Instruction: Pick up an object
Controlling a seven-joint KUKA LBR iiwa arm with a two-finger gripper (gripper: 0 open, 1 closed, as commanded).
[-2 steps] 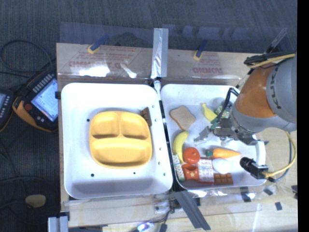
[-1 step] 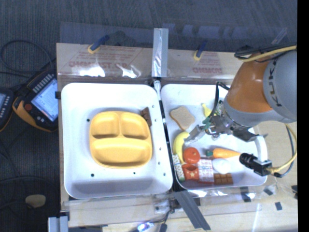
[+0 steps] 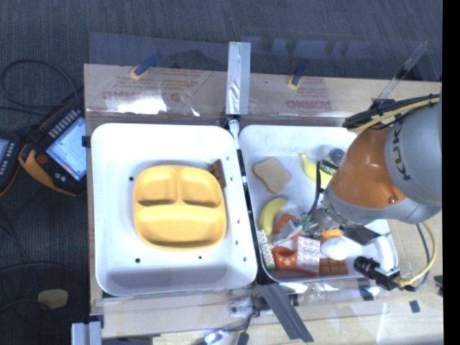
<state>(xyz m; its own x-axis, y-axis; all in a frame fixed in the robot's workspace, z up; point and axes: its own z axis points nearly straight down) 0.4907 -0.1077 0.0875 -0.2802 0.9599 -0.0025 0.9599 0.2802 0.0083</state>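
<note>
Reaching in from the right, the arm [image 3: 381, 171] is lowered over the right bin [image 3: 251, 192], where a banana [image 3: 272, 213], bread slice [image 3: 272, 174] and red carton [image 3: 296, 256] are piled. The gripper [image 3: 310, 225] is buried among them; its opening cannot be told. A yellow divided plate [image 3: 180, 207] is seen in the left bin [image 3: 108, 214].

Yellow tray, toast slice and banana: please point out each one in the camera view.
Yellow tray [image 3: 180, 205]: camera view, on its centre ridge.
Toast slice [image 3: 272, 174]: camera view, on the middle of its top face.
Banana [image 3: 271, 213]: camera view, on its curved middle.
</note>
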